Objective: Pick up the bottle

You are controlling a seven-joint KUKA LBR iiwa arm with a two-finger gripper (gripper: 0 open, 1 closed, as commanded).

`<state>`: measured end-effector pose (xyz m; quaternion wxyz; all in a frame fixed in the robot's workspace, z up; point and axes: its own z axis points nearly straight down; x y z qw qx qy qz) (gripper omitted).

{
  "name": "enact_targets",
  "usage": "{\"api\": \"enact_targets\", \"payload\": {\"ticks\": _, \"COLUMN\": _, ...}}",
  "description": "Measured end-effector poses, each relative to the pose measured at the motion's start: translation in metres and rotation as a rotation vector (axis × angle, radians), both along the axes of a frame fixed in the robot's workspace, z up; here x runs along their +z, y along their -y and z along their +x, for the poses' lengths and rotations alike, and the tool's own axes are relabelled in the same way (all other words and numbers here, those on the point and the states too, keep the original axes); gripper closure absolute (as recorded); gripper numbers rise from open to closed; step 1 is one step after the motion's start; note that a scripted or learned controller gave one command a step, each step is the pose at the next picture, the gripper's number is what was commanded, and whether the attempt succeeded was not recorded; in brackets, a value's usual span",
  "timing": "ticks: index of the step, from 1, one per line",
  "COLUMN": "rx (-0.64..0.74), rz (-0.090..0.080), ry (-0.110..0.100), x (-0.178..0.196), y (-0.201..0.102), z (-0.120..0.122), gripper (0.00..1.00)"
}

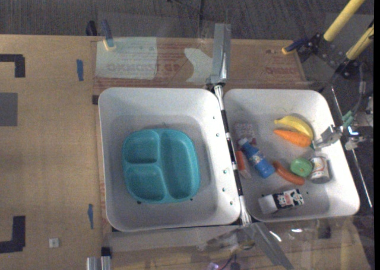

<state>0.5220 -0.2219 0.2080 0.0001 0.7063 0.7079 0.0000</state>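
Note:
The blue bottle (257, 158) lies on its side in the left part of the right bin (341, 200), its red and white cap end pointing to the far left. My gripper (328, 137) shows as a small grey piece at the bin's right rim, just right of the carrot (292, 137). It sits well to the right of the bottle and apart from it, and nothing can be seen held in it.
Around the bottle lie a banana (295, 123), a red pepper (289, 175), a green piece (301, 167), a can (320, 169), a milk carton (282, 200) and a small packet (244, 129). The left bin (113, 120) holds a teal divided plate (160, 165).

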Motion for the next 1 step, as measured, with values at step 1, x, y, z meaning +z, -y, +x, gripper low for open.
{"api": "enact_targets", "payload": {"ticks": 1, "rx": 0.143, "rz": 0.0, "ry": 0.0, "x": -0.1097, "y": -0.0677, "z": -0.0081, "gripper": 0.0}}
